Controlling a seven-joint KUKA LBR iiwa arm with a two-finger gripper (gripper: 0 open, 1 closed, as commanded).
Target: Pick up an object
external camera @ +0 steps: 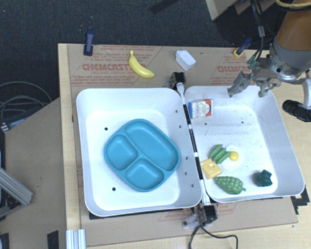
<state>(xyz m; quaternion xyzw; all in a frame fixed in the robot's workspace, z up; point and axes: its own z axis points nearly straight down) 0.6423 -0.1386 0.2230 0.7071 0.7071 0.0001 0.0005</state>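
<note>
The claw hangs over the far rim of the right-hand shallow white bin, its two fingers spread apart with nothing between them. One fingertip points toward the bin's middle, the other sits on the opposite side, closer to the arm.

Nearest the claw, down and to its left inside the same bin, lies a small white carton with red and blue print, resting against the bin's left wall. Farther from the claw, toward the near end of that bin, a cluster of toy foods sits together: a green pea pod, just beside a white fried egg with a yellow yolk, a yellow cheese wedge touching the left wall, and a bumpy green bunch of grapes. A dark green broccoli-like piece lies apart from them, below the claw near the bin's front corner.

Farther left of the claw, the second white bin holds a blue plastic divided plate with three compartments.

On the cardboard-covered surface beyond the bins, level with the claw and to its left, sit a small white block, then a yellow plastic banana, and farthest off a small dark blue object at the surface's edge.
</note>
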